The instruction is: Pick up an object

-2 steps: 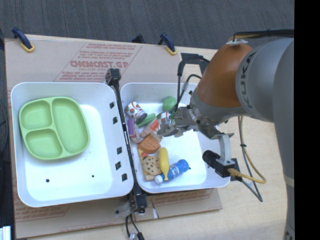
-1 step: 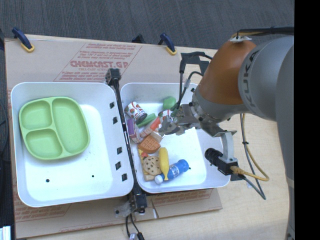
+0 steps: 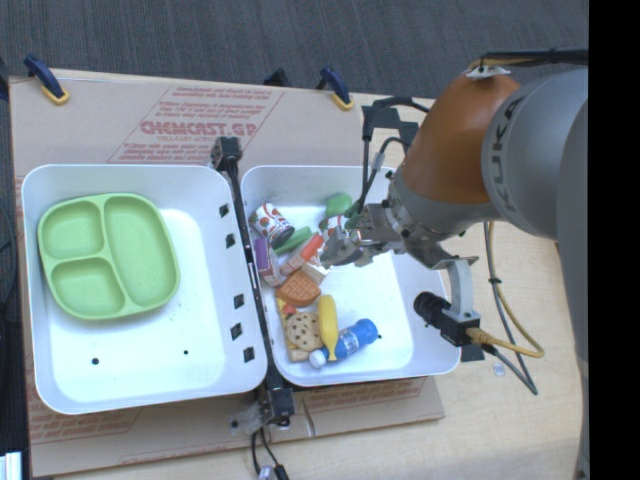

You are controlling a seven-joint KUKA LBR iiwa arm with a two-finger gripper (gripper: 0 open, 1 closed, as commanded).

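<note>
Objects: a heap of small toy items lies in the left half of my right bin (image 3: 425, 343); among them a blue bottle (image 3: 352, 338), a yellow banana (image 3: 327, 324), a biscuit-like piece (image 3: 298, 334), a round brown piece (image 3: 298, 291) and a green piece (image 3: 338, 205).
My gripper (image 3: 335, 248): low over the upper part of the heap; whether it is spread or closed I cannot tell, and I see nothing held.
Left bin (image 3: 150, 363): a green divided plate (image 3: 108, 256) lies in its upper left.
Writing: red print on the cardboard sheet (image 3: 130, 118) behind the bins reads "CHEMCAST"; the smaller lines are illegible.
Clamps: blue clamps (image 3: 46, 78) grip the sheet's far edge.
</note>
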